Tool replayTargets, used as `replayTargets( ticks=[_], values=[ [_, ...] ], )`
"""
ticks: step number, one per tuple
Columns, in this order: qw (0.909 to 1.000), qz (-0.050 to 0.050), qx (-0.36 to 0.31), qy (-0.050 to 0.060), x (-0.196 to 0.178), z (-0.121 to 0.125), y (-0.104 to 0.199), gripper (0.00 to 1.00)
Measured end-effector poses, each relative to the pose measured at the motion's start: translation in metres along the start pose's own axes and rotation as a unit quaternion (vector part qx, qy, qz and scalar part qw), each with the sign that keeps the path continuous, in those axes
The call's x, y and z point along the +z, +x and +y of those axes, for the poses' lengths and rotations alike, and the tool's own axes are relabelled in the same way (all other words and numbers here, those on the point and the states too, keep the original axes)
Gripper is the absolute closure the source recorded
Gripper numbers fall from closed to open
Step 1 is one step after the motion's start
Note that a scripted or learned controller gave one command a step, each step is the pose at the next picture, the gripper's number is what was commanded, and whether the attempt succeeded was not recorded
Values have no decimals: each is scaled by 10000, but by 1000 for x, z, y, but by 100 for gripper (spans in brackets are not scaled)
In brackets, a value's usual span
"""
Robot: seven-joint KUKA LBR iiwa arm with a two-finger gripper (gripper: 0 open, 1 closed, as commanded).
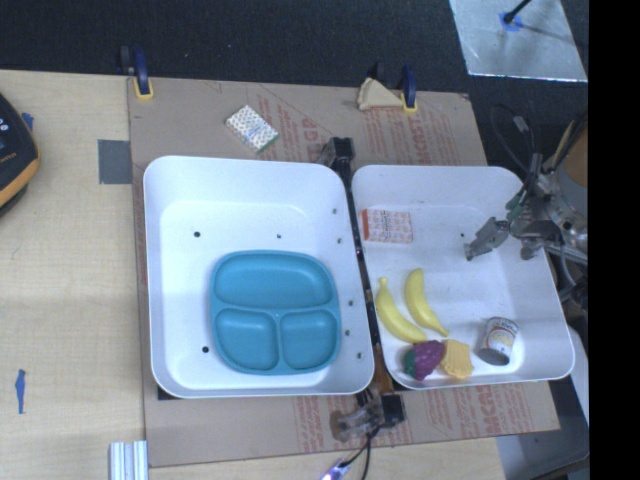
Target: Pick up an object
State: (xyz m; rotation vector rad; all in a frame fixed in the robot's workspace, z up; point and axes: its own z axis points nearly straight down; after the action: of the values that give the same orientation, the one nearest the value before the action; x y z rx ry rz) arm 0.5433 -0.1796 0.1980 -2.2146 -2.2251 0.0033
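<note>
Two shallow white bins sit side by side on a brown board. The left bin [170, 228] holds a blue divided tray [274, 310] toward its near side. In the right bin [450, 183], a small orange-and-white packet [387, 225] lies at the far left corner. Two yellow bananas [410, 308] lie side by side near the left wall; nearer still are a purple grape bunch [424, 358] and a yellow piece [456, 359], touching. A small can [496, 340] lies on its side at the near right. The gripper [487, 241] hangs over the bin's far right part, with nothing between its fingers
</note>
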Motion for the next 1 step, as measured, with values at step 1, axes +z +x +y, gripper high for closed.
replayTargets(
  ticks=[1],
  values=[
    [10000, -9, -10, -7, 5, 20, 53, 0]
  ],
)
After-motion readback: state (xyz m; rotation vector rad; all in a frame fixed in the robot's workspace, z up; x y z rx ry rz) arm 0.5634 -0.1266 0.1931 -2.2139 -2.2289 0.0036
